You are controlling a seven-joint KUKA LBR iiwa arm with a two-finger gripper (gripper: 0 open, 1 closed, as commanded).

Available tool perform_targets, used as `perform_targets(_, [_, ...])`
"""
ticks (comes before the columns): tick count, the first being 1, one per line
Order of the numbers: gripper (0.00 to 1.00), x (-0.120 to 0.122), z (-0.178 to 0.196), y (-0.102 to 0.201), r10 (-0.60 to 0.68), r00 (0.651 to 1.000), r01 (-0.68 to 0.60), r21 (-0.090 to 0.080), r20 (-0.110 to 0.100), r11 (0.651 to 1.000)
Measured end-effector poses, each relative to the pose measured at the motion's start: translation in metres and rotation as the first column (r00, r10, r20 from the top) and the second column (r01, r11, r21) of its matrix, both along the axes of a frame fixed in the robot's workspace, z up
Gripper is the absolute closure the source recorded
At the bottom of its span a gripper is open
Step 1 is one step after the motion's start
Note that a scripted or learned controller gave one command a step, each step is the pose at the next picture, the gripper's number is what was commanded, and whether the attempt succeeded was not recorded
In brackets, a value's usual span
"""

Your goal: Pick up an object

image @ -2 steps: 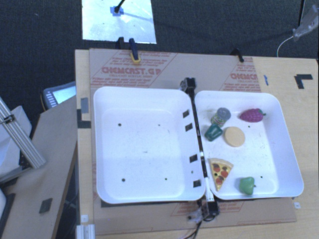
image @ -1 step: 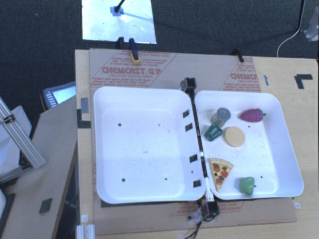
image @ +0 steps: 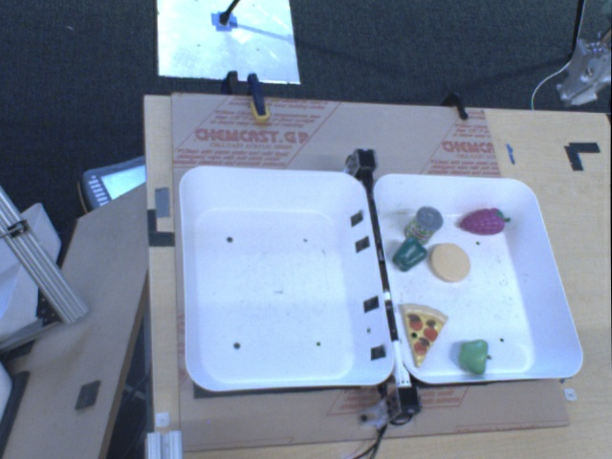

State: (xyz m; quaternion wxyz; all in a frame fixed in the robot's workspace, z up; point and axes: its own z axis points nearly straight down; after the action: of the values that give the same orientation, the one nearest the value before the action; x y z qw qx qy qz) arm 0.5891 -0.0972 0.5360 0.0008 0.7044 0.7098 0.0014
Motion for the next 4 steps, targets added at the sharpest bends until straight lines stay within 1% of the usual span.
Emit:
perform_targets(1, [1.00, -0.050, 0.000, 0.053, 0.002, 1.000, -0.002, 0.001, -0.001, 1.000])
perform_targets(2, [1.00, -0.105, 0.000, 0.107, 0.003, 1.000, -0.003, 0.001, 0.000, 1.000])
perform_targets(4, [1.00, -0.103, -0.001, 0.252, 0.004, 1.000, -0.004, 0.002, -0.001, 1.000])
